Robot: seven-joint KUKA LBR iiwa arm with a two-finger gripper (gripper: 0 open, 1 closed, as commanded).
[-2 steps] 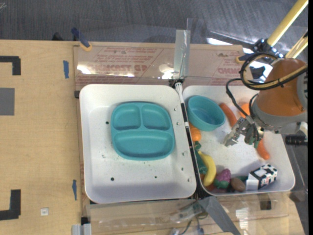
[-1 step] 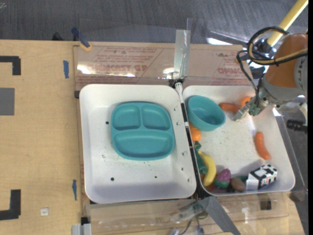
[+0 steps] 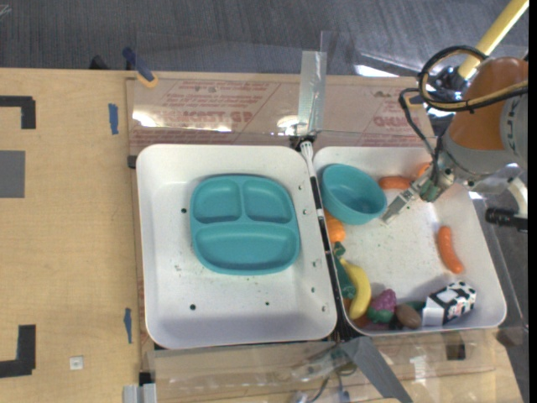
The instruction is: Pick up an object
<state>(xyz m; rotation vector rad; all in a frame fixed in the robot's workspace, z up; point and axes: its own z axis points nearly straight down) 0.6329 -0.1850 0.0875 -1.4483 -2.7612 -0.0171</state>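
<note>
1. The gripper (image 3: 401,206) hovers in the right bin (image 3: 491,250), upper middle, beside the teal bowl (image 3: 352,193); I cannot tell its state.
2. Nearest target: the orange piece (image 3: 393,183) just above. Descend straight, clear of the bowl's rim.

You have two bins side by side on the bench: the left bin (image 3: 159,309) and the right bin (image 3: 491,305), touching along a middle seam. In the left bin a divided plate (image 3: 245,225) lies around the centre, toward the far side. In the right bin a bowl (image 3: 352,194) sits at the far left corner, with a carrot (image 3: 393,183) just to its right. The gripper (image 3: 401,205) hangs just right of the bowl. A sausage (image 3: 450,249) lies toward the right wall. Along the near edge you find a banana (image 3: 359,288) by the seam, then grapes (image 3: 383,305), then a dice-like cube (image 3: 450,301) furthest right.
</note>
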